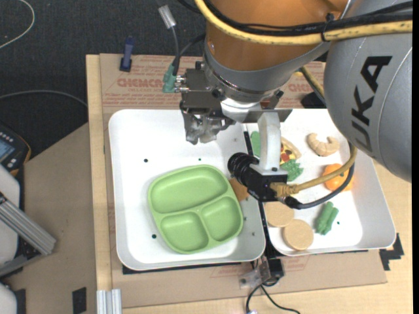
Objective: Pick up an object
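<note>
Objects for picking: a loose group in the right bin (376,224). Items: a tan, curled piece (322,144) near the far side; an orange piece (335,175) below it, partly behind a cable; a small green leafy piece (292,169) beside the gripper's body; a flat piece with yellow and red markings (289,152) just above that, partly hidden; a green ridged piece (325,217) toward the near edge; two tan round discs (298,234) at the near left corner, one overlapping the other.

Left bin (124,175): one green divided plate (195,207), three compartments, lying flat in the near half.

Gripper (200,131): hangs above the far part of the left bin, near the divider between the bins, nothing seen between its fingers. Jaw state: cannot tell.

Arm: grey and orange, fills the upper right.

Support: both bins rest on a brown cardboard sheet (105,110).
</note>
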Motion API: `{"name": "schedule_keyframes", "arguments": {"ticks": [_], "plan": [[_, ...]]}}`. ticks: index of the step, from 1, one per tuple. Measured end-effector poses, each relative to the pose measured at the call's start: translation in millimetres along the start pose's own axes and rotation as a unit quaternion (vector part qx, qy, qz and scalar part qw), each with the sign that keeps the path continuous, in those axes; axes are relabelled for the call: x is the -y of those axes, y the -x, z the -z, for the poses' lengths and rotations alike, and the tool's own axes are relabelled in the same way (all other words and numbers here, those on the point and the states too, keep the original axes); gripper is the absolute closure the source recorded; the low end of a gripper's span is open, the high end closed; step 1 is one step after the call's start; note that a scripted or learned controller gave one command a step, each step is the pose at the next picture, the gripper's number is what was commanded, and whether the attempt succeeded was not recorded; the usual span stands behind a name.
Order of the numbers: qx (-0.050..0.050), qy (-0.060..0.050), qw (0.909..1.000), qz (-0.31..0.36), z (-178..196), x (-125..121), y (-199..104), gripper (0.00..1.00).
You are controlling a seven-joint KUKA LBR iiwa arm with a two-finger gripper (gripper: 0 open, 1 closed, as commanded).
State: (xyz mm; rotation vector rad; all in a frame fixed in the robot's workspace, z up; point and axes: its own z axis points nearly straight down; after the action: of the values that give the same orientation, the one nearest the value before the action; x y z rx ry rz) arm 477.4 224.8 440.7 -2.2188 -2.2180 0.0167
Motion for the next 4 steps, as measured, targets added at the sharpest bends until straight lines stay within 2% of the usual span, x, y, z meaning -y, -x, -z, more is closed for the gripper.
{"name": "schedule_keyframes", "arguments": {"ticks": [1,2,3,4], "plan": [[0.002,-0.003,1.0000,-0.001,-281,-1,1,1.00],[-0.007,0.013,0.9999,0.002,-106,-5,-1,1.00],[-0.007,0.015,0.9999,0.001,40,-2,1,1.00],[-0.001,0.002,1.0000,-0.003,-26,-2,51,1.00]]}}
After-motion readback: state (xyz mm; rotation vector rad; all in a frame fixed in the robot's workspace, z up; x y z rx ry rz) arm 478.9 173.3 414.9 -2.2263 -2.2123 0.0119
